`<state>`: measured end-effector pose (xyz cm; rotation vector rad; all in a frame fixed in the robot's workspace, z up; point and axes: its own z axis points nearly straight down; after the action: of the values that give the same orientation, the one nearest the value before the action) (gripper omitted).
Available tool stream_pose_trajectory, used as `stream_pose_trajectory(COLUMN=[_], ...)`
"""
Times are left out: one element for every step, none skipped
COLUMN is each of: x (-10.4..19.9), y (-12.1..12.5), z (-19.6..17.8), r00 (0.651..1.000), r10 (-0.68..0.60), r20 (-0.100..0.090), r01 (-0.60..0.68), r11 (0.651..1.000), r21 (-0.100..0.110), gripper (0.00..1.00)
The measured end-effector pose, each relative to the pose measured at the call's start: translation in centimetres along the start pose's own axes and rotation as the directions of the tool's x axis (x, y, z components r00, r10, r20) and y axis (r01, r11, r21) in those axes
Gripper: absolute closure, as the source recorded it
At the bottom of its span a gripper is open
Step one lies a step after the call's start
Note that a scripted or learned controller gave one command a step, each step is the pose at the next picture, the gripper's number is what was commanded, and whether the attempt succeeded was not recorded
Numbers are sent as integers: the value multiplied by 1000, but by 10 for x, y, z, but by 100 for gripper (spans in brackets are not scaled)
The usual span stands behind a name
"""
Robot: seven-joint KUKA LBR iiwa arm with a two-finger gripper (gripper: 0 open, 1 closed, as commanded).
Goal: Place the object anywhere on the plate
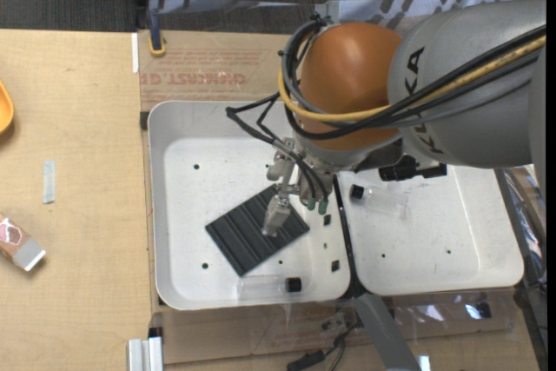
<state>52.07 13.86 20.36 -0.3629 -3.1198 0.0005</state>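
Over the left white bin [174, 213] the gripper [280, 213] is seen, carried by the grey arm [469, 74] with its orange band [347, 74], which reaches in from the right. On the floor of that bin a dark, ribbed rectangular plate [248, 239] is laid, turned at a slant so that its corners point toward the bin walls. The plate's surface is marked by parallel ridges running along its length, and it is matte black against the white plastic. The gripper is placed above the plate's right-hand part, its tips close to or touching the ridged surface; whether the pincer is spread or pressed together cannot be told. Near the front wall of the same bin a small black block [294, 283] is found, lying beside a clear, faintly visible piece [261, 284], just off the plate's lower corner and apart from the gripper. A few small dark specks are scattered over the bin floor.

The right white bin [452, 248] is set just beside the left one, their rims touching along the middle. A small white object [357, 191] is seen near its back left corner, under the arm.

On the wooden bench [69, 187] to the left a small grey strip [49, 182] and a wrapped item [19, 244] are laid.
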Motion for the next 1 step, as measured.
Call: stream_pose_trajectory(x=[-64], y=[49], z=[-22], r00=[964], r10=[264], r20=[3], r01=[-264], r11=[964], r21=[0], gripper=[0])
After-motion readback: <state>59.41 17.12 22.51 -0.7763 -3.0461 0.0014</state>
